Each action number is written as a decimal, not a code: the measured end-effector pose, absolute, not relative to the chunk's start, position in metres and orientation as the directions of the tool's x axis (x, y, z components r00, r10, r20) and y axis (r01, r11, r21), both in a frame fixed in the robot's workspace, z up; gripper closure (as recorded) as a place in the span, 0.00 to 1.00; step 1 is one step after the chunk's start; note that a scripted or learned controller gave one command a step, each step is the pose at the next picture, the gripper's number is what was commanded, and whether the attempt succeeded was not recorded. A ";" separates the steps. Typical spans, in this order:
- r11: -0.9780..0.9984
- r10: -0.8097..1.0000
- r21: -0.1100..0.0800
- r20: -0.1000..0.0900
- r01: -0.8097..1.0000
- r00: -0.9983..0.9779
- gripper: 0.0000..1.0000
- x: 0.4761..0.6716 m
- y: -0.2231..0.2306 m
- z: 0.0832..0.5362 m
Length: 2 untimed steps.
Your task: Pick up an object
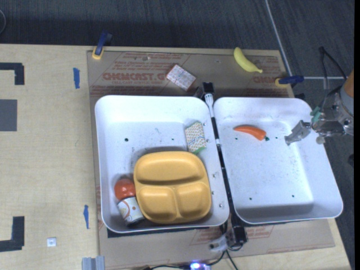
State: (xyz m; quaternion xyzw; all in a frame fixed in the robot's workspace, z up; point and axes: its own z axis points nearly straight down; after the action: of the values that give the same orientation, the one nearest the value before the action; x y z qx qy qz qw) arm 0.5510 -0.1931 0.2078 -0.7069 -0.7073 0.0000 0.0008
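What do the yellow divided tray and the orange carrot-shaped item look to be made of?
The yellow tray looks like moulded plastic: uniform colour, rounded compartment edges, a soft satin sheen. The orange carrot-shaped item is probably plastic or rubber toy food, going by its smooth, saturated surface, though it is too small to be sure.

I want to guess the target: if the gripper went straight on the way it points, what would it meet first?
The gripper sits at the right bin's right rim and points left. Straight on, it would probably first meet the orange carrot near the bin's far side, though height is hard to judge from this single slanted view.
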 end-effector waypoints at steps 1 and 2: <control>0.002 1.000 0.003 -0.001 1.000 -0.002 0.00 0.564 -0.184 0.086; 0.001 1.000 0.001 0.001 1.000 -0.001 0.00 0.556 -0.121 0.086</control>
State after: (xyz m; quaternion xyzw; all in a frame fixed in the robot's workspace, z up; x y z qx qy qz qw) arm 0.5562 -0.1208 0.0858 -0.7066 -0.7076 -0.0006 0.0002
